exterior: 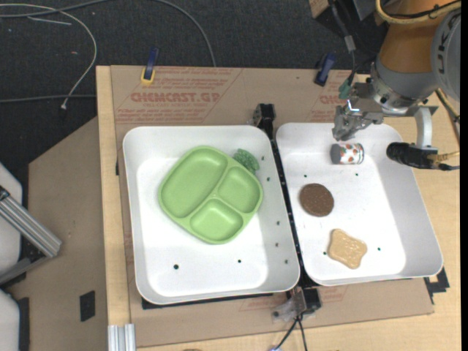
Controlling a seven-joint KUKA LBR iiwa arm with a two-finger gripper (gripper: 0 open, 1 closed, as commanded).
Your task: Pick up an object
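Over the right bin's (409, 196) far end, the gripper (348, 131) hangs just above a small can (346, 153) with a spotted label, lying on its side on the bin floor. Fingers point down at it; can't tell from this angle whether they're spread or pressed together, and nothing shows between them, so no hold to report. Key relation: the can sits directly under the fingertips, a touch toward the camera's near side, so the approach looks like a near-straight drop rather than a sideways shift. The can's long axis runs roughly left-right in view, grey end to the left, so I'd guess the fingers need to straddle it across the short way or it rolls off. Other candidates in the same bin: brown round cookie (317, 199) mid-floor, well apart from the gripper, and a tan toast piece (346, 248) nearer the front edge. Left bin (146, 196) has a green divided plate (210, 194) with a small green item (247, 159) touching its far rim.
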